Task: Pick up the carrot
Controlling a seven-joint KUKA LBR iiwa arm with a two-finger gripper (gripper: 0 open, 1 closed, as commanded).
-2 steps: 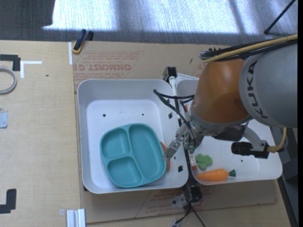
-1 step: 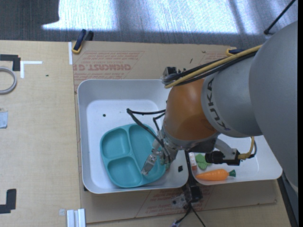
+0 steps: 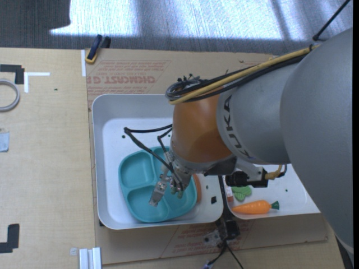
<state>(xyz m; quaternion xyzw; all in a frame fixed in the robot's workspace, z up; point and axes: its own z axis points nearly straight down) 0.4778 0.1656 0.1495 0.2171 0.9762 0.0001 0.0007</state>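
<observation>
Nearest the lens we see the grey arm, sweeping in from three o'clock and so large that it covers much of the right bin; its orange band sits at the picture's centre. Below the band the jaws hang over the left bin, just above the teal divided plate that lies in that bin toward six o'clock. We can make out two metal fingers pointing toward seven o'clock, with a gap between them that looks slight, and we see nothing between them, though we cannot tell exactly how far they are parted. The carrot lies in the right bin at about five o'clock of the wrist, on its side with its green top toward three o'clock, just below a small green item. We judge that the jaws are over the wrong bin for this task: the carrot is untouched, and the arm would need to cross the bins' shared wall toward four o'clock. A black cable loops from the wrist across the left bin. The worktop around the bins is tan board.
</observation>
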